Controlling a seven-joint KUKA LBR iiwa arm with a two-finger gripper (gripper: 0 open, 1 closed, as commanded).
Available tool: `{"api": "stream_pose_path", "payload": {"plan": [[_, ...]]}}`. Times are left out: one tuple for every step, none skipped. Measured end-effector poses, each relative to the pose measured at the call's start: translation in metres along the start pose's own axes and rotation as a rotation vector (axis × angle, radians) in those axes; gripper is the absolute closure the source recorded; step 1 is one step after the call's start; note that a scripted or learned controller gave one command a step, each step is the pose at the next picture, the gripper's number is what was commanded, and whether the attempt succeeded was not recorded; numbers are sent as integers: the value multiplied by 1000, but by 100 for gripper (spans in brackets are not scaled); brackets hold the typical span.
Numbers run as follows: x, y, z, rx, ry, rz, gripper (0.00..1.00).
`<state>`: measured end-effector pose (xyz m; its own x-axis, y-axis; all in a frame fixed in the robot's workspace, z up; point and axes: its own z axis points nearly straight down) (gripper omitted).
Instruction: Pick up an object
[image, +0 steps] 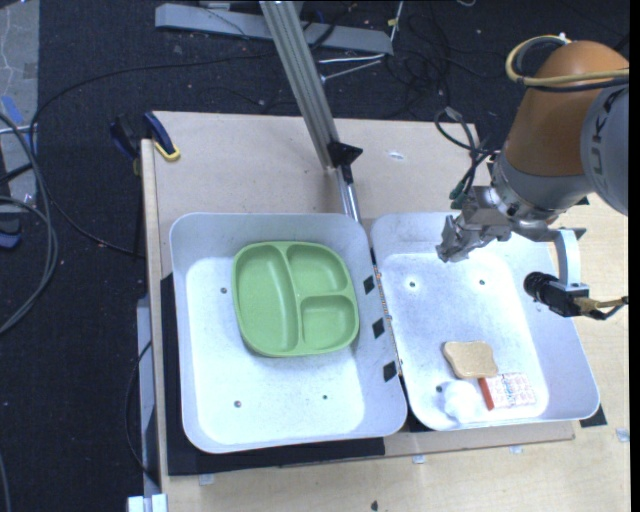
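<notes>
White ball (461, 401), tan sponge (470, 358) beside it; hand (452, 249) well apart.

Wooden bench (250, 150) on dark floor (70, 300), cables (60, 110) strewn at 9 and 12 o'clock. Two shallow white bins side by side: left bin (200, 400), right bin (420, 240), inner rims touching, black clips (380, 325) along seam. Grey metal pole (305, 80) slanting from 12 o'clock down to bins' junction. Blue-yellow clamp (160, 135) at bench's 10 o'clock corner.
</notes>
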<state>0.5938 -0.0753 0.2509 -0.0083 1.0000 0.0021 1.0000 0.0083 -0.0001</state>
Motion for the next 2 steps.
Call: {"api": "stream_pose_path", "payload": {"plan": [[54,4,12,2,0,0,100],[112,-11,11,1,-1,0,100]]}}
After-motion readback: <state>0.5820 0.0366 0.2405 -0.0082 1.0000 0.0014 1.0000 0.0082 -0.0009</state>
